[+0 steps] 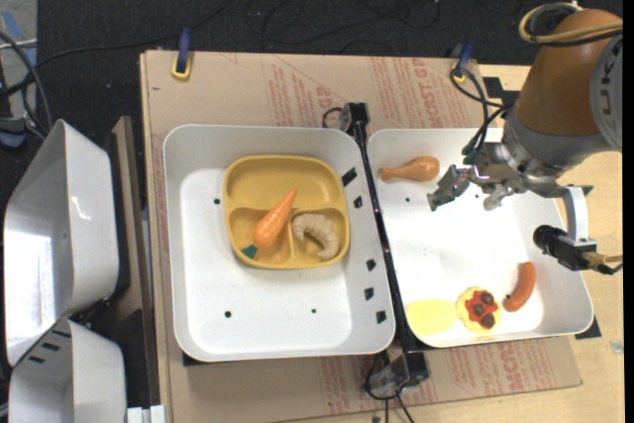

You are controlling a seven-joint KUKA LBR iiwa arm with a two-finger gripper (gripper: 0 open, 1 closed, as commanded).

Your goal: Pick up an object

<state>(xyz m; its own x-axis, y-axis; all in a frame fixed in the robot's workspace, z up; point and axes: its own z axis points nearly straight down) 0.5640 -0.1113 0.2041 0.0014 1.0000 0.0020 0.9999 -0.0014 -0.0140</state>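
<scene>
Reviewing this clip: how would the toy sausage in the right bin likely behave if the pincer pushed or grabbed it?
The sausage looks smooth and rounded, so it would probably roll or slip from a pinch. It lies close to the right bin's wall, so a push may wedge it there. It seems small and light.

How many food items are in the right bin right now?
4: a drumstick near the top left, a sausage at lower right, a pizza slice beside it, and a yellow piece at the bottom. The arm may hide more.

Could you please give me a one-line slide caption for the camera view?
KUKA arm's gripper hovers over the right bin beside a toy drumstick; a yellow plate with a carrot sits in the left bin.
</scene>
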